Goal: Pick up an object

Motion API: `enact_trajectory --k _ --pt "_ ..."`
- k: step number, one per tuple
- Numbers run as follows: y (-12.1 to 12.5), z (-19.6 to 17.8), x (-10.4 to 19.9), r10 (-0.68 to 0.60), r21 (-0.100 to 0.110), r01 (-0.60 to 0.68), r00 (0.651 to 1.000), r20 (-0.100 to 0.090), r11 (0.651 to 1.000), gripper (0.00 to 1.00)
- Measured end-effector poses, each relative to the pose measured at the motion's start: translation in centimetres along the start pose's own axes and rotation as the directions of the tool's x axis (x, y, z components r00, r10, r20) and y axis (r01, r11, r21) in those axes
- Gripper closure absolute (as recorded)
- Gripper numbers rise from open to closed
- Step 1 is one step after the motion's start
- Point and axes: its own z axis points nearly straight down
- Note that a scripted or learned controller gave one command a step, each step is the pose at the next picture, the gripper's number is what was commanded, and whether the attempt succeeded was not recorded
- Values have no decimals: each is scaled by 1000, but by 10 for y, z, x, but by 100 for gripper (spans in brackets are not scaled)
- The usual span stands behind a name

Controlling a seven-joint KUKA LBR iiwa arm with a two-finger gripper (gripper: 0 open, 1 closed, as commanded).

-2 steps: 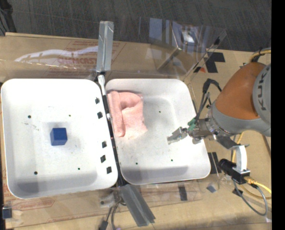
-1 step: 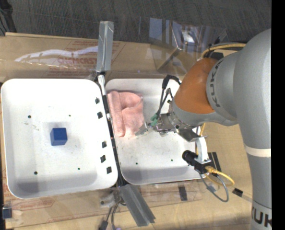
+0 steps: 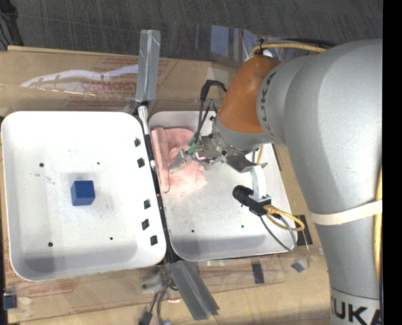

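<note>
A pink cloth [image 3: 174, 156] lies crumpled in the upper left part of the right bin [image 3: 218, 235]. My gripper [image 3: 185, 158] is down over the cloth, its metal tip against the pink folds. The grey arm with its orange band [image 3: 250, 100] reaches in from the right and hides the bin's upper right part. A blue cube [image 3: 83, 192] sits in the left bin [image 3: 65, 249], left of its middle, far from the gripper.
A raised divider with black clips [image 3: 147, 181] runs between the two bins. A black connector with a yellow cable [image 3: 255, 202] hangs from the arm over the right bin. Brown cardboard [image 3: 65, 80] lies under and behind both bins.
</note>
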Motion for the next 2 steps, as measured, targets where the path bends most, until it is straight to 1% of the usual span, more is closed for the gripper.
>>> enact_trajectory --k 1,2 --pt "60 22 -46 -156 -3 156 988 3 988 0" --pt "61 23 -34 -218 0 218 976 2 976 0"
